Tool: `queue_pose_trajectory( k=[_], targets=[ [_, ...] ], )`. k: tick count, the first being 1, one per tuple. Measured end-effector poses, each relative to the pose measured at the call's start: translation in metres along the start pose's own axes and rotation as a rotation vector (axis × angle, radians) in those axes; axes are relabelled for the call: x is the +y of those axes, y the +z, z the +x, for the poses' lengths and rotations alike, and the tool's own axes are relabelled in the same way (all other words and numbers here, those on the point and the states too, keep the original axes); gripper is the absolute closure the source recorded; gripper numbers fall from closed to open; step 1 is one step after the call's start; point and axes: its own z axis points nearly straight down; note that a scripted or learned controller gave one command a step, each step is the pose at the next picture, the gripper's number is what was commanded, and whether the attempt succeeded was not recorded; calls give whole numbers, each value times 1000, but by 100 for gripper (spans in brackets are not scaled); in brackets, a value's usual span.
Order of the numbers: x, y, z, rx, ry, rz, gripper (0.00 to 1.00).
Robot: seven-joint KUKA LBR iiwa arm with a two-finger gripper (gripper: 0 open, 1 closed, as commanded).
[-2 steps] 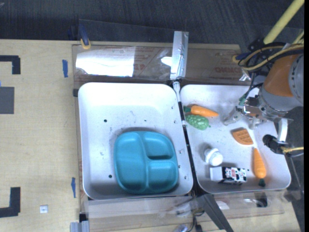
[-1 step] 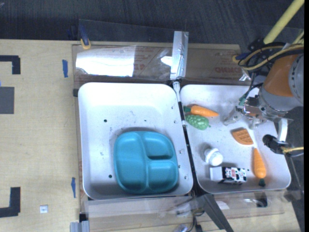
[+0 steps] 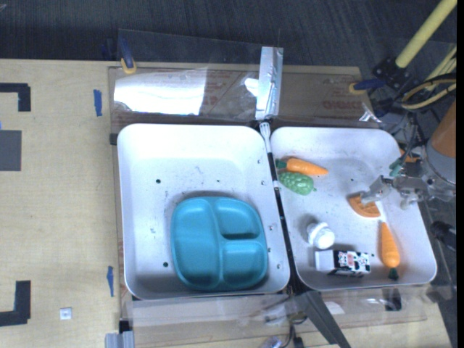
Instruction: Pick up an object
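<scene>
The grey metal two-finger gripper [image 3: 377,191] sits low over the right shallow white plastic bin [image 3: 341,145], reaching in from that bin's right rim, and its tips lie at or just above the flat orange slice-shaped toy [image 3: 365,207] on the bin floor. Whether the jaws stand wide or narrow I cannot tell, since the tips are small and blur into the wrist hardware behind them, and nothing is plainly seen between them. By my reading the step in hand is the approach or the closing on a target, with no lift begun, and the orange slice, directly under the jaws, looks the likeliest thing to be picked. Just beyond the jaws, toward the bin's near right corner, lies the slim orange toy carrot with a dark green tip [image 3: 389,246]. Farther from the jaws, toward the bins' shared wall, lie a second orange toy carrot [image 3: 307,167] touching a bumpy green vegetable toy [image 3: 297,184]. Toward the near rim are a small white round-capped bottle [image 3: 319,234] and a white boxy toy with black and red markings [image 3: 345,260]. The left white bin [image 3: 145,158], well away from the jaws, holds a teal plastic divided tray [image 3: 218,242]. The next move calls for the tips to straddle the slice squarely and close on its thin edge, because so flat a piece could slip out.
</scene>
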Motion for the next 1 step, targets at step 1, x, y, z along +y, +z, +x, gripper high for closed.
queue_pose_trajectory(
  k=[1],
  targets=[
    [-7, 48, 21, 1, 94, -4, 0]
  ],
)
